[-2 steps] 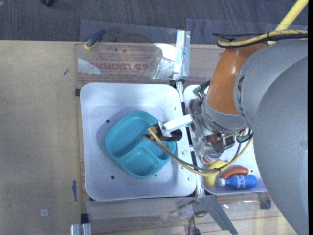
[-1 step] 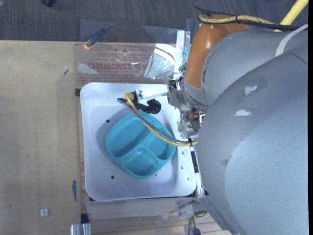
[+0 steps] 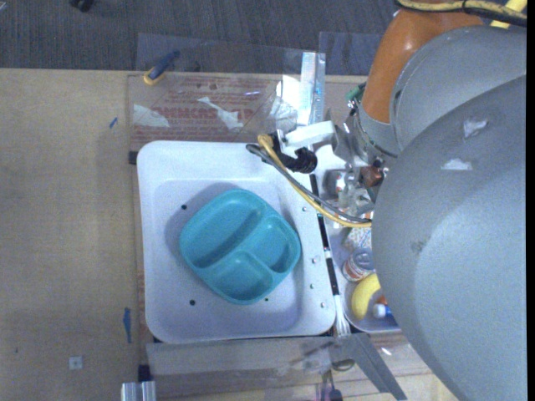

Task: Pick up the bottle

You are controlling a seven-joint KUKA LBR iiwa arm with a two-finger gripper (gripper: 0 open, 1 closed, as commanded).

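The grey arm with its orange band covers most of the right bin. My gripper hangs at that bin's upper left corner, beside the wall between the two bins, wrapped in yellow and black cables. Below it, in the visible strip of the right bin, lie a patterned object, a round can-like item and a yellow object with a small white and blue piece against it. I cannot tell which of these is the bottle. Nothing shows in the gripper.
A teal divided plate lies in the left bin, tilted toward its middle. Behind the bins sit a taped brown board and a clear plastic sheet. The wooden bench stretches to the left.
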